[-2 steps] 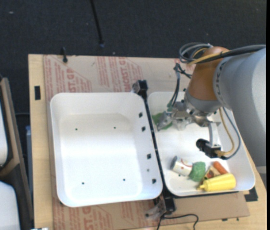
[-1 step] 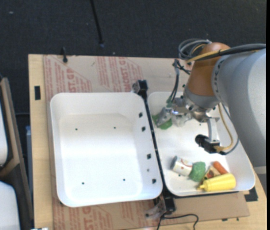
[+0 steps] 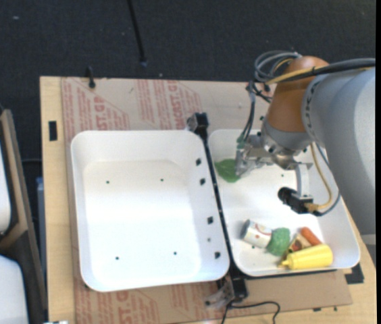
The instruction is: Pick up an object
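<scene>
Gripper point(image 3: 244, 162) is low in the right bin point(image 3: 325, 201), beside a green object point(image 3: 227, 171) near the divider; finger state indeterminate. Recommend centring over the object before closing.

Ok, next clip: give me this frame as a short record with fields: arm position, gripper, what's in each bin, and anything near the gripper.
arm: reaches in over the right bin from the right
gripper: gripper low at that bin's upper left, by the divider
near gripper: green object right beside it; contact unclear
right bin, near edge: white cylinder, green lump, orange piece, yellow object, clustered
left bin: left bin, bare white floor
</scene>
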Available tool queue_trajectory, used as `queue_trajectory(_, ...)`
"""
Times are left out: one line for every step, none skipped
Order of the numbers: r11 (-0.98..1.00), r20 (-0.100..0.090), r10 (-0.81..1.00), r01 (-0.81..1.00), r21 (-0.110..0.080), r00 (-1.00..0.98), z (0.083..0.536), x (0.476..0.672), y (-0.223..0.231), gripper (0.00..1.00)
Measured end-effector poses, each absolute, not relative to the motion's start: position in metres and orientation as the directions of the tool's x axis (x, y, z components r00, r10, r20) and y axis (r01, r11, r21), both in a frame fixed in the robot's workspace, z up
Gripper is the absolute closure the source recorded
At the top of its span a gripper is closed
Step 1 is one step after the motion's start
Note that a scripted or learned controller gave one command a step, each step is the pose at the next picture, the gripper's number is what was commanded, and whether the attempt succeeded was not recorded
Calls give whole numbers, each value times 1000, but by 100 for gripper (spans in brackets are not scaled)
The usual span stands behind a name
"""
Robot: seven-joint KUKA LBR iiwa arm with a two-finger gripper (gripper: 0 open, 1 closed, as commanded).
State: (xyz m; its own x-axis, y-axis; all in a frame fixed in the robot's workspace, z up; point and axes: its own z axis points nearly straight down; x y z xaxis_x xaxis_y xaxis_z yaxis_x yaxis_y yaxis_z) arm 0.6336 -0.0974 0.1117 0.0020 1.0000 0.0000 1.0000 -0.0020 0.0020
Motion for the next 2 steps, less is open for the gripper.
queue_trajectory(-2,0,1000,1000,1,2,111,633,-97,0)
queue_trajectory(-1,0,1000,1000,1,1,100,645,-96,0)
